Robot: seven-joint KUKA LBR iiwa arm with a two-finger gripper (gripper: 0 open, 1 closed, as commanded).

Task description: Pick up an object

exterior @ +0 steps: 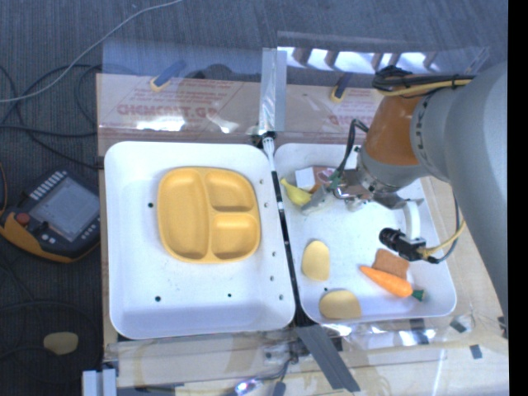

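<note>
Camera view: nothing lifted yet, my jaws (345, 190) low in the right bin (437, 299).
Banana (294, 193) lies just left of them; whether they are wide or narrow, I cannot tell.

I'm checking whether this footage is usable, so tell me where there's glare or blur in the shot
Camera view: strong glare on the clear panel behind the right bin, and bright reflections along the bench's front edge; the arm looms large and soft at right; the yellow tray and carrot are evenly lit and fairly sharp.
</note>
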